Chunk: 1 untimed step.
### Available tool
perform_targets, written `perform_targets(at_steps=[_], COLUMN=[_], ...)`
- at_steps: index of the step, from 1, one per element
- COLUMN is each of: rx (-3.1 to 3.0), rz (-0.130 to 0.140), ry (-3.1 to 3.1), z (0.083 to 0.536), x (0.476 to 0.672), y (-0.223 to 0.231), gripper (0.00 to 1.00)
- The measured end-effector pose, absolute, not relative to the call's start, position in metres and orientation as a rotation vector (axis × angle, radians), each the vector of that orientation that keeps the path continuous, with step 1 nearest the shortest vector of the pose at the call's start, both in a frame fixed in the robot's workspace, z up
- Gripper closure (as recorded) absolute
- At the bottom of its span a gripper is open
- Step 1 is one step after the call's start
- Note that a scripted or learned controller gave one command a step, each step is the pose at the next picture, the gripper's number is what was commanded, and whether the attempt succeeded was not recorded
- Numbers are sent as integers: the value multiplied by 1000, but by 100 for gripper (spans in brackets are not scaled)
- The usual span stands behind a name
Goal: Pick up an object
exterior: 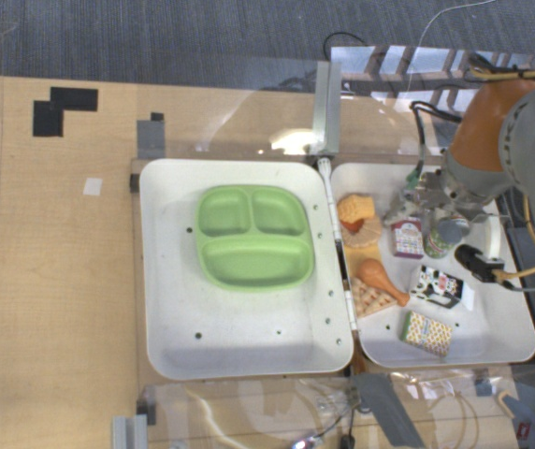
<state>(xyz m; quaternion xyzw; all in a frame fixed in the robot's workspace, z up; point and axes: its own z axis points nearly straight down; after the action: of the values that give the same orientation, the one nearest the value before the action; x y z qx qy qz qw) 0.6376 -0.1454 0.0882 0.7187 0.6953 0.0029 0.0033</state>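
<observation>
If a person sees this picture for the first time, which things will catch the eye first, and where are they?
The bright green divided plate stands out first, lying in the middle of the left white bin. Next comes the grey arm with its orange band, reaching in from the right over the right bin. Below it lies a cluster of small items, among them an orange toy drumstick and a black-and-white patterned box.

Smooth matt green plastic tray [253, 237], glossy white plastic bins [169, 344], pale wood-look bench [52, 279], printed cardboard packets [427, 333]
</observation>
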Motion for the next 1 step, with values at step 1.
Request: perform_targets(at_steps=[1], rx=[2253], rz=[9], ry=[2180], z=[88], x=[638], y=[-145], gripper=[0])
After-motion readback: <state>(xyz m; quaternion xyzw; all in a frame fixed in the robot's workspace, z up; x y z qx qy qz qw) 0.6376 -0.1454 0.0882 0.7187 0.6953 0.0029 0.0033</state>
